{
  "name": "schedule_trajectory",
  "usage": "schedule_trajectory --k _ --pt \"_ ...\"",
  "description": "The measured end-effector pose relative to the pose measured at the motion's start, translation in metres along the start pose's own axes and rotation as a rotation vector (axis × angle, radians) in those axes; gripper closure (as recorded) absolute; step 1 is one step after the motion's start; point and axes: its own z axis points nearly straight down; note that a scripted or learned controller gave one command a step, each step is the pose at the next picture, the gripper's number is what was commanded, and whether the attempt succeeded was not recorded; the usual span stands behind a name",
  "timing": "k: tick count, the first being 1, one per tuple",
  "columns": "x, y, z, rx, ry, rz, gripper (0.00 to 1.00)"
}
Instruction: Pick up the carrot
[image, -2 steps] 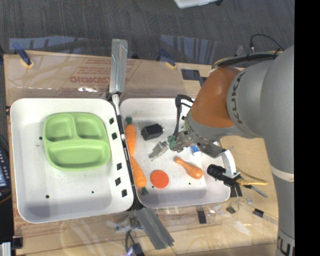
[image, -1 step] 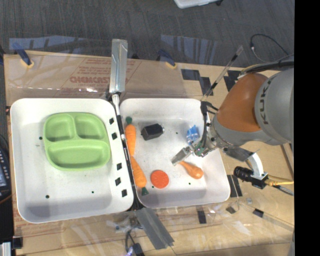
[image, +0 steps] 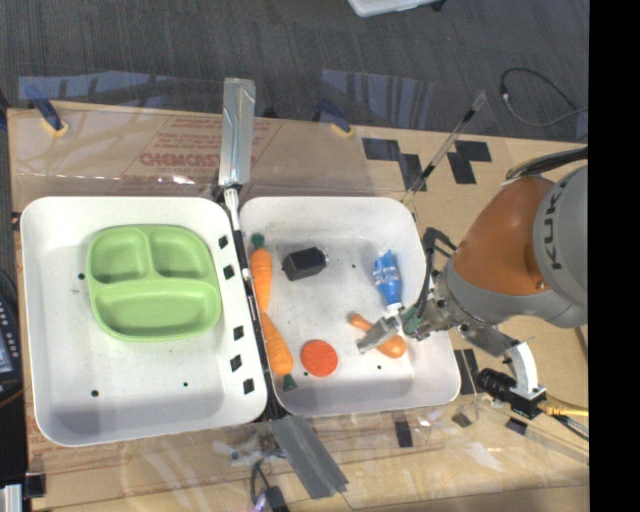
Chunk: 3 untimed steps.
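Hovering over the right bin (image: 345, 215), tool (image: 378, 338) grip unclear, carrot (image: 261, 277) apart at left wall.

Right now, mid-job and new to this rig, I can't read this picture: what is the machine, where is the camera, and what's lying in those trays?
The one camera looks down at a slant on a bench with two shallow white bins. The grey arm with the orange band reaches in from the right; its gripper is low in the right bin, beside a small orange piece. I cannot tell whether it holds anything.

The left bin holds a green divided plate. The right bin holds two carrots along its left wall, the upper carrot and the lower carrot, plus a black block, a blue bottle and an orange disc. Both carrots lie apart from the gripper.
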Motion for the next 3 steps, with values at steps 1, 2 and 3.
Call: schedule_trajectory --k 1,2,3 --pt "-0.03 0.046 0.074 -0.005 0.002 0.054 0.0" --pt "0.059 0.054 0.076 0.0 0.001 0.129 0.0" --pt "0.106 0.03 -0.026 -0.004 -0.001 0.065 0.0"
